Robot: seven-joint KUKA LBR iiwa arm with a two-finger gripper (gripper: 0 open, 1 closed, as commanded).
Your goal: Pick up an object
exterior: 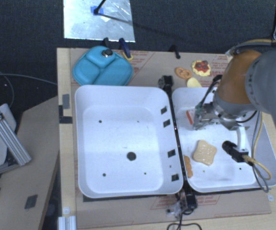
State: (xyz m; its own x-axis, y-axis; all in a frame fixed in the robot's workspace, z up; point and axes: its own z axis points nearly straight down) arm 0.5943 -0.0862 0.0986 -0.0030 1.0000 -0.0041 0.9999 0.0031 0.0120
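The toast-shaped piece (pixel 205 152), tan and roughly square with rounded corners, lies flat on the floor of the right bin (pixel 224 181), just below the jaws (pixel 199 121) and slightly to their right in the camera view; it has no clear long axis, and its corners sit turned a little off the bin's walls. A thin orange-brown strip (pixel 188 166) lies to its left along the bin's left wall, its long axis running nearly up and down the view, below the jaws. A small red object (pixel 189 117) lies just left of the jaws, close against them; whether they touch it cannot be told. The jaws hang low over the upper left part of the right bin, and how far apart they stand cannot be told from this angle; nothing shows between them. Right of and below them a black part (pixel 234 151) of the arm juts out over the bin. Above the jaws, on the bench (pixel 143 56) beyond the bin, lie a yellow piece (pixel 193 83), a small pretzel-like piece (pixel 182 73) and a round pizza-like piece (pixel 201 67). Far to the upper left sits a blue divided tray (pixel 102 67), and to the left lies the left bin (pixel 128 143).
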